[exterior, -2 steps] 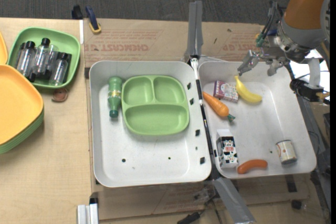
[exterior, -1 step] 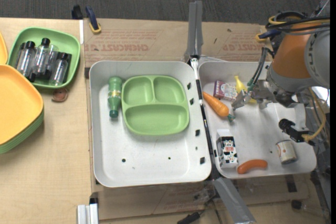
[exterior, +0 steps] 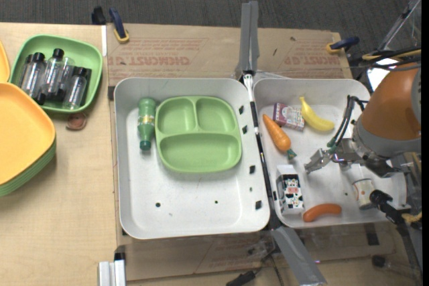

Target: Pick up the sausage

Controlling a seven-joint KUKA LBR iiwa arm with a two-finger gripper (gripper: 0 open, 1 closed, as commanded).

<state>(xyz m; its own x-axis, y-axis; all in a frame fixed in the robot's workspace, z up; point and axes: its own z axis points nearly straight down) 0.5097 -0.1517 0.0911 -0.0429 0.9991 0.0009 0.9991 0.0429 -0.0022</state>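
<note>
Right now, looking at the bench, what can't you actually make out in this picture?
- Gripper: too small to tell whether its fingers are open or shut.
- Right bin: its right side is hidden under the arm.
- Small carton above the sausage: print too small to read.
- Orange plates: cut off by the left edge.

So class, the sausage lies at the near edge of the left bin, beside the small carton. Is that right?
Not quite. The camera view shows the sausage at the near edge of the right bin, not the left, beside the small carton.
</note>
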